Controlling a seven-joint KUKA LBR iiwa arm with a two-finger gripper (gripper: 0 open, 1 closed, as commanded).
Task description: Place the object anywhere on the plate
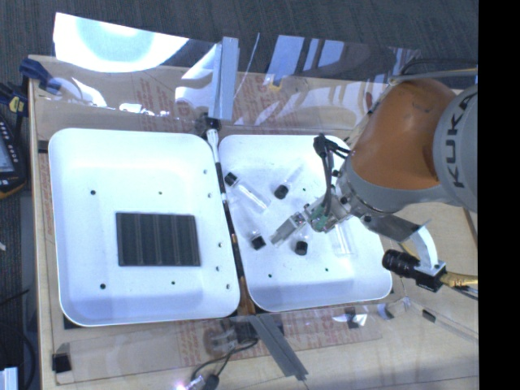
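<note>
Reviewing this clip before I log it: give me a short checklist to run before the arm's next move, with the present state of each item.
1. Plate location: the dark ribbed plate lies flat in the left bin. Ok.
2. Plate surface free to receive an object: nothing lies on it. Ok.
3. Gripper position: the gripper is low over the right bin, among small black pieces and clear tubes. Ok.
4. Object between the fingers: cannot tell.
5. Finger opening: cannot tell.
6. Path to the plate: it crosses the rims between the bins. Not ok until the gripper is lifted.
</note>
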